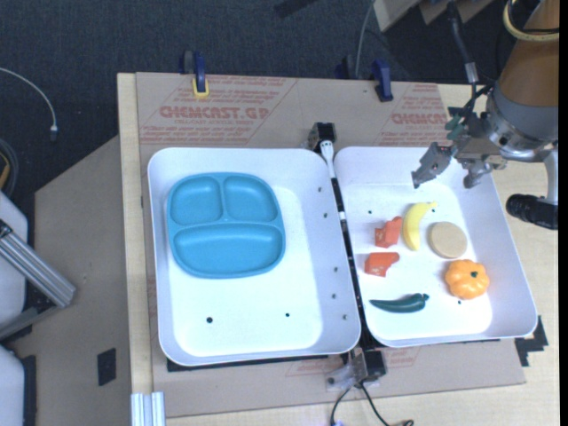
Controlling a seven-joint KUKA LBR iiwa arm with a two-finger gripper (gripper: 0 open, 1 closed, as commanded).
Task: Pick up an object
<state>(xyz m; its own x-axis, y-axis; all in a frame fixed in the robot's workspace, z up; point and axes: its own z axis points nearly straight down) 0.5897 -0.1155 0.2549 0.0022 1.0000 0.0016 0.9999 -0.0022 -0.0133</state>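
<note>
Two white bins (177,238) hold one blue divided plate (226,224), two red pieces (383,247), and four other toy foods (439,256).

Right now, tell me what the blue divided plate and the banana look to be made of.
Blue divided plate: likely molded plastic, going by its uniform matte color and the rounded ridges between its three compartments. Banana: probably a plastic toy, going by its smooth, even yellow skin with no blemishes, though the view cannot rule out real fruit.

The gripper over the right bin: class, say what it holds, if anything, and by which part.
Nothing is held. The gripper hangs open above the far end of the right bin, with no item between its fingers; the banana lies below it.
</note>
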